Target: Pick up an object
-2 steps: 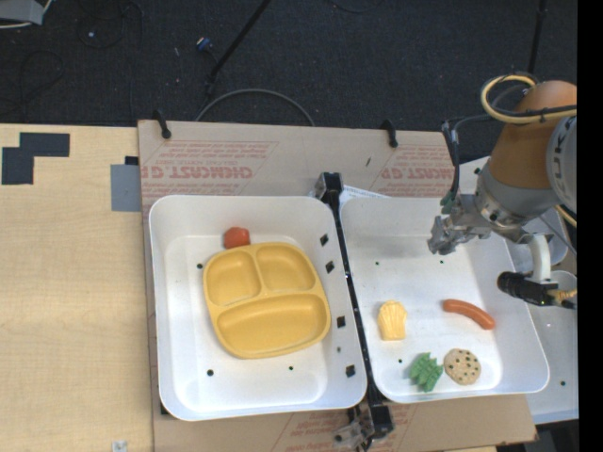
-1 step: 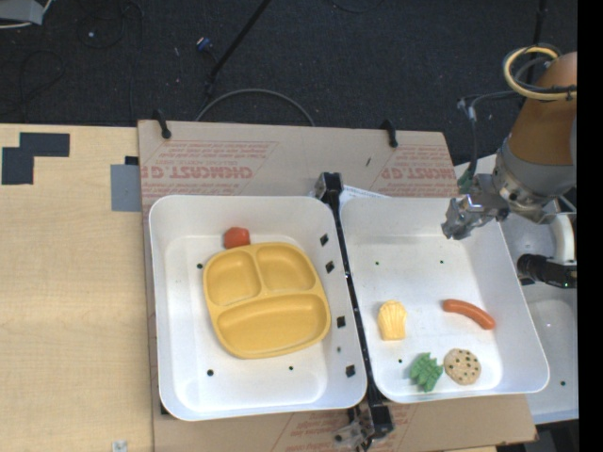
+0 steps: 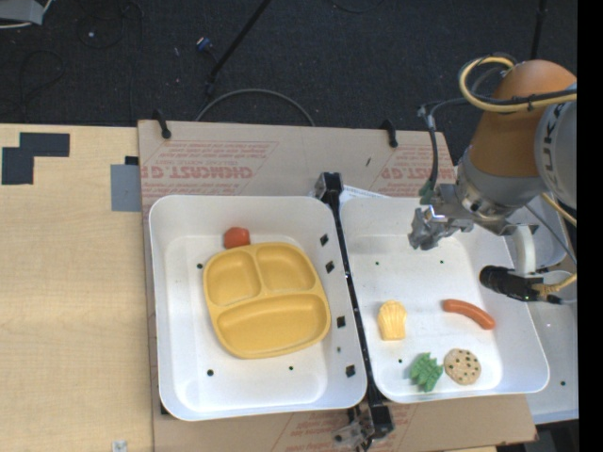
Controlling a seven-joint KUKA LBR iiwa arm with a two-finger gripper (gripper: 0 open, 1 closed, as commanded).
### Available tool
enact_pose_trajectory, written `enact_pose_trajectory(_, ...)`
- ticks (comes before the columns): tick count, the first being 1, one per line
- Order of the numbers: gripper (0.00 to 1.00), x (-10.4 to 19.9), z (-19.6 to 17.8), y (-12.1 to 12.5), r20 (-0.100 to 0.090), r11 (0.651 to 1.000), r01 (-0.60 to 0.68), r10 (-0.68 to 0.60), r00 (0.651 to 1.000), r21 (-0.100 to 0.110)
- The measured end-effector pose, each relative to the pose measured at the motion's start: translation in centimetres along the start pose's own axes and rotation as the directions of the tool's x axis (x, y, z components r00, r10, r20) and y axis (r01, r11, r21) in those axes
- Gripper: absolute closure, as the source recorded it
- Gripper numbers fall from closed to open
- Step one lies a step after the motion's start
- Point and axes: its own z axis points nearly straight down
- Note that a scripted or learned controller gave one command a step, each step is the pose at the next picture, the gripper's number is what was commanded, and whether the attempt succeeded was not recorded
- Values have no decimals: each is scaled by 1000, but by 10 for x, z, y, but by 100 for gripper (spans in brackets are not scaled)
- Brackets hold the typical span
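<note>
Camera view: the grey arm leans in from the right, orange band up top, wrist bent down over the right bin. The gripper hangs near that bin's far edge, nothing between its fingers; apart or together, I cannot tell. Near the front edge lie a yellow piece, a sausage, a green piece and a cookie. The left bin carries a yellow tray.
</note>
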Motion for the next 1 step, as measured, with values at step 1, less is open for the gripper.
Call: enact_pose_trajectory(1,100,59,-8,-9,1,1000,0,0,1000,0)
